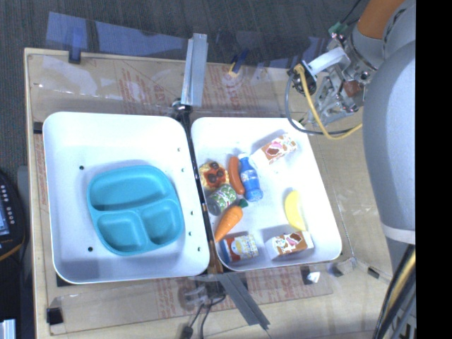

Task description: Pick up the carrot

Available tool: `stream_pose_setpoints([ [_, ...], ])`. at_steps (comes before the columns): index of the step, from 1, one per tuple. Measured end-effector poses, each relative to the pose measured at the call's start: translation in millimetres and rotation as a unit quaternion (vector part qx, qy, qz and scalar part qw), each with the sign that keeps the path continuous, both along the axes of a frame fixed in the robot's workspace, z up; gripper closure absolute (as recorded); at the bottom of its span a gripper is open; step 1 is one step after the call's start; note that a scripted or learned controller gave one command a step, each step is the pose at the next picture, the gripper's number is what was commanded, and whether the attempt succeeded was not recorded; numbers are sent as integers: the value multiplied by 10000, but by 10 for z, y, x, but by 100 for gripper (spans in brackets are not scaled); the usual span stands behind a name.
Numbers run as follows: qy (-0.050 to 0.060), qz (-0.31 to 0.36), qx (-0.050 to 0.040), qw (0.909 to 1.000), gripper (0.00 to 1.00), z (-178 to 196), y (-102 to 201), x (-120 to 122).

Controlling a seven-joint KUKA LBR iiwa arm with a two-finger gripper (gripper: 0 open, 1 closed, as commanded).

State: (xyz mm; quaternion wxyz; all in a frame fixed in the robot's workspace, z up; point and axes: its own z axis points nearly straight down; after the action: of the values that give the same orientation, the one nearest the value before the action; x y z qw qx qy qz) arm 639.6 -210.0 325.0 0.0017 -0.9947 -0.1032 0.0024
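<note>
carrot (229, 222) green top tucked under neighbours; gripper (332, 97) tips unclear.

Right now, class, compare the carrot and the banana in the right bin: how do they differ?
The carrot is orange with a green top; the banana is plain yellow. The carrot lies slanted near the bin's left wall, touching other toys; the banana lies apart, towards the right wall. The carrot tapers to a point; the banana curves. Both are toy foods in the right bin.
</note>
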Motion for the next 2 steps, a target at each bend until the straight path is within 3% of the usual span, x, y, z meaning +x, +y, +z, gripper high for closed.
stream_pose_setpoints([
  [2, -16, 10, -5, 10000, 100, 1168, 147, 87],
])
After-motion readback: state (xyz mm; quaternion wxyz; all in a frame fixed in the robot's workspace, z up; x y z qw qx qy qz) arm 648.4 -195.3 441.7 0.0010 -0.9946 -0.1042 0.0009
